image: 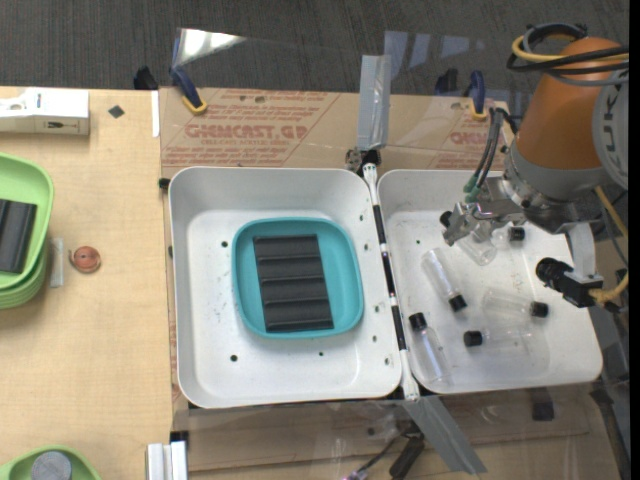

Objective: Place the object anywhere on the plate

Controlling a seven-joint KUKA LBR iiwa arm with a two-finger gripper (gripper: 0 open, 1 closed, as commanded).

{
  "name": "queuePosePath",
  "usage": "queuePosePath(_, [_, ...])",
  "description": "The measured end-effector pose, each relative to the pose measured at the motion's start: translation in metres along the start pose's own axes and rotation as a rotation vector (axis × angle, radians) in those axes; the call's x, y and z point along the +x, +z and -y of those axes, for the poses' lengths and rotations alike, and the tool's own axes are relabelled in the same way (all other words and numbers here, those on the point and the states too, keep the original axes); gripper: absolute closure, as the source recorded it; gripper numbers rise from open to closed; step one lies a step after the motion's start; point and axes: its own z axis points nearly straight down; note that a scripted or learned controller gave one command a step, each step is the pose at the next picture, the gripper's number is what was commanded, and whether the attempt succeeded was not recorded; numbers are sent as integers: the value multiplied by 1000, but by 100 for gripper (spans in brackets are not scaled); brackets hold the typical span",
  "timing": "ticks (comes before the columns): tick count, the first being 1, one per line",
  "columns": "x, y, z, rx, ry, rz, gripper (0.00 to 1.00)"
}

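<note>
A teal plate (345, 278) with a dark ridged insert lies in the middle of the left white bin (200, 298). Several clear plastic vials with black caps lie in the right bin (570, 358): one (438, 271) left of centre, one (427, 348) by the front left wall, and one (507, 308) near the middle. My gripper (476, 224) hangs low over the back of the right bin, close above a clear vial (482, 249). The wrist blocks where the two meet. The gripper is well to the right of the plate.
A ridge (385, 268) where the two bin walls meet runs between the plate and the vials. Cardboard (260, 128) backs the bins. A green tray (25, 238) and a small box (45, 113) sit on the bench at far left.
</note>
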Motion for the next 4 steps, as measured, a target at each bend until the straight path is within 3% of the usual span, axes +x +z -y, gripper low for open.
queuePosePath(1, [-2,-8,0,1,3,1,100])
queuePosePath(2, [59,16,17,-3,-298,-1,100])
queuePosePath(3, [142,16,41,-2,-303,-1,100])
queuePosePath(4, [142,16,41,-2,-302,0,0])
